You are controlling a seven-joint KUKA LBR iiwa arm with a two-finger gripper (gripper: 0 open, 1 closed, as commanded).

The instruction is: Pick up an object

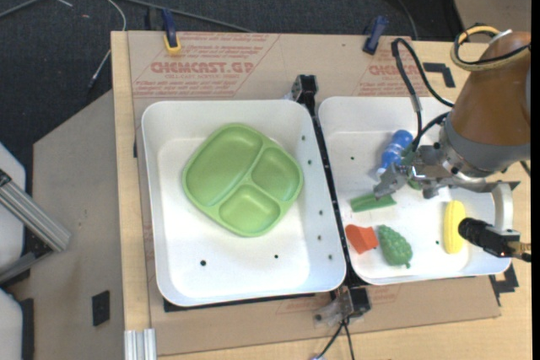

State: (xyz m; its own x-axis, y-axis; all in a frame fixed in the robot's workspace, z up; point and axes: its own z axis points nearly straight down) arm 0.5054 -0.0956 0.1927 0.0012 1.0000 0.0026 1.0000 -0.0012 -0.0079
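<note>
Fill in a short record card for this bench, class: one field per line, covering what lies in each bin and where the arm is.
Left bin: green divided plate
Right bin: blue bottle, green flat piece, red block, green bumpy toy, yellow banana-like toy
Arm: over right bin, entering from right
Gripper: low, beside blue bottle, above green flat piece
Held object: cannot tell

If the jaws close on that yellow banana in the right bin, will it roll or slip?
The banana looks like smooth moulded plastic, so probably stiff, light and somewhat slippery. Its rounded, curved body may pivot or roll sideways if pushed. It lies near the bin wall, which could stop it.
</note>
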